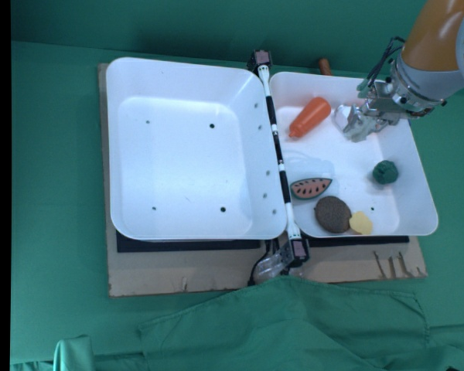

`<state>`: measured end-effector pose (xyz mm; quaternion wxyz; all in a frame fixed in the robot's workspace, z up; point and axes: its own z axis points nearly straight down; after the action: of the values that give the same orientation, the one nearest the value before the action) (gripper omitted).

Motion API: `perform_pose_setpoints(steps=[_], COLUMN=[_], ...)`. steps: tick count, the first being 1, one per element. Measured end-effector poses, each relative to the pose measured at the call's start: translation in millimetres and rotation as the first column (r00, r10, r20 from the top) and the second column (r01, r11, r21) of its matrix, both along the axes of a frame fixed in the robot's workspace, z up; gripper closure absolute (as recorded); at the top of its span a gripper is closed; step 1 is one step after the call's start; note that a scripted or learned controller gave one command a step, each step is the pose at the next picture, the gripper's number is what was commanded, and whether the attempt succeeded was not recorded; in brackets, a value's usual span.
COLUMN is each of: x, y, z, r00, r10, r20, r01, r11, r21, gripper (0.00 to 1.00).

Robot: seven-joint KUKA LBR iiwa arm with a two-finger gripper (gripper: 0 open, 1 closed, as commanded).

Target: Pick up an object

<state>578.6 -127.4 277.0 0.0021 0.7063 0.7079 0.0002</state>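
Observation:
My gripper (pixel 359 128) hangs over the back right part of the right bin (pixel 421 207), its fingers pointing down beside a small white object (pixel 342 116). Nothing shows between the fingers. An orange carrot (pixel 309 117) lies to the left of it near the bin's back. A dark green ball (pixel 385 172) rests toward the right wall. At the front lie a watermelon slice (pixel 311 188), a brown oval piece (pixel 332 213) and a small yellow piece (pixel 361 222). A clear plastic piece (pixel 308 164) sits near the divider.
The left bin (pixel 131 91) stands beside the right one, split by a black and white bar (pixel 275 141). Both rest on a cardboard sheet (pixel 178 273). Green cloth (pixel 294 323) bunches at the front. A small orange item (pixel 323 66) lies behind the right bin.

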Motion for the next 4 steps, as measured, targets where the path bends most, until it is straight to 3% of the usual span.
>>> perform_pose_setpoints(steps=[1, 2, 3, 4], x=[0, -22, -20, -88], y=[-4, -24, -22, -50], z=[10, -76, -72, -94], r00=[1.000, 1.000, 1.000, 1.000], r10=[-0.007, -0.009, -0.006, -0.010], r20=[0.000, -0.013, -0.004, 0.016], r01=[0.007, 0.009, 0.006, 0.010], r11=[1.000, 1.000, 1.000, 1.000], r21=[-0.002, 0.003, 0.002, -0.002], gripper=[1.00, 1.00, 0.00, 0.00])
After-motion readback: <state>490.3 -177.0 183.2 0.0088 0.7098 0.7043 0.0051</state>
